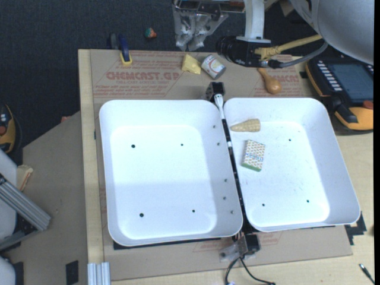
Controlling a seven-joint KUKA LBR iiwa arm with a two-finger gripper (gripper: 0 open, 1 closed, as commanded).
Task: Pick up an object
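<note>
**Two bins, two objects, pincer up above the bench's far edge**

Two shallow white bins sit side by side on the bench (89, 159). The left bin (113, 159) shows bare white floor with four small dark dots. The right bin (323, 159) holds two objects, both in its left part near the divide between the bins: one tan cone-shaped piece (246, 125) lying on its side toward the far wall, and one small patterned box (253, 155) just below it, lying flat and slightly turned. The two are near each other but apart.

Beyond the bins, on the brown board printed with red lettering, lie one blue-and-yellow clip (124, 51), one yellow wedge (191, 65), one small grey-and-white packet (213, 66) just beside it, and one wooden-coloured spoon-like piece (271, 82). One small coloured bit (151, 33) rests on the dark floor further back.

The pincer (193, 37) hangs at the top of the view, above the far edge of the board and well apart from both objects in the right bin; I cannot tell whether it is wide or narrow. Nothing lies over the cone or the box.
</note>
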